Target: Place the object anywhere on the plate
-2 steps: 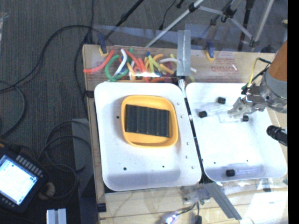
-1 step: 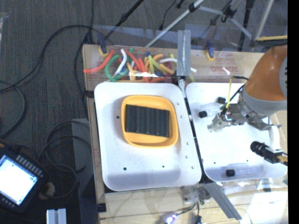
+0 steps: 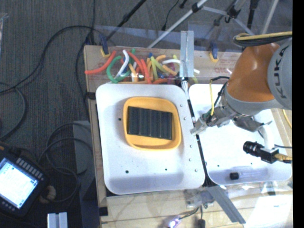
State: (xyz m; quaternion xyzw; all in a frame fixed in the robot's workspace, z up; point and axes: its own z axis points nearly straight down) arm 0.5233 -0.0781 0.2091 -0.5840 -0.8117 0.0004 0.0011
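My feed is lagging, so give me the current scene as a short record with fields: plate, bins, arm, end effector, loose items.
plate: yellow plate with a dark ridged insert, lying flat in the left bin
right bin: holds a small dark object near its front edge
arm: orange band above the right bin
end effector: over the seam between the bins; held object cannot be seen
behind bins: coloured tubes

No lettering reads anywhere; the glowing tablet screen (image 3: 16, 182) seems too blurred.
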